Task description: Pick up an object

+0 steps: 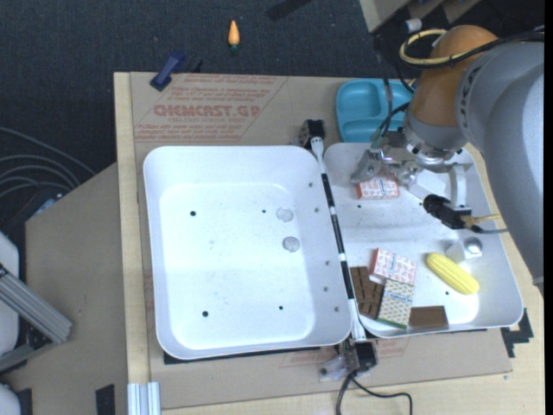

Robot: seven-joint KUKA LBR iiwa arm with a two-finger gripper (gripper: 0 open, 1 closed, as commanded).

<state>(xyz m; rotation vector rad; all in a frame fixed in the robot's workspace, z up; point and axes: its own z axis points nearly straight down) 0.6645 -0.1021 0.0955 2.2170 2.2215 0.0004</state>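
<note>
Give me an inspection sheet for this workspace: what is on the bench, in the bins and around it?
Surface: pale bench board with red print, bearing left bin and right bin.
Job's things: in the right bin, red-and-white box, yellow corn cob, patterned boxes, brown bar, brown block.
Clutter: blue dish behind the right bin; blue object at the board's far edge; orange object on the floor.
Grippers: gripper low over the red-and-white box; grip cannot be judged.
Cables: grey cables on the floor, left; black cable at the near edge.
Surroundings: dark carpet.
</note>
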